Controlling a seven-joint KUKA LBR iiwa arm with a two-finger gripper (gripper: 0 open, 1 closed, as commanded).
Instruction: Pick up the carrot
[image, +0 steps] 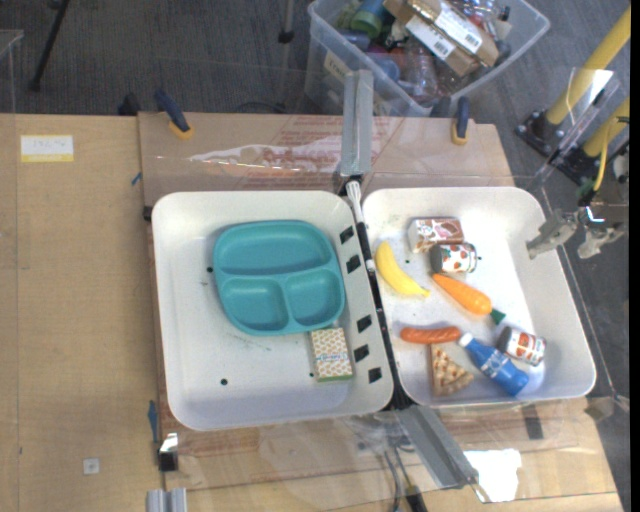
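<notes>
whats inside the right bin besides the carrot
Around the carrot in the right bin: a banana, a sausage, a pizza slice, a blue bottle, two cans and a small carton. Whatever lies beneath them is covered.

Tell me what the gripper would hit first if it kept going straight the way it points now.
The gripper sits at the right bin's right rim, pointing left into it. Going straight on, it would probably meet the small can above the carrot first, though depth is unclear from this slant.
</notes>
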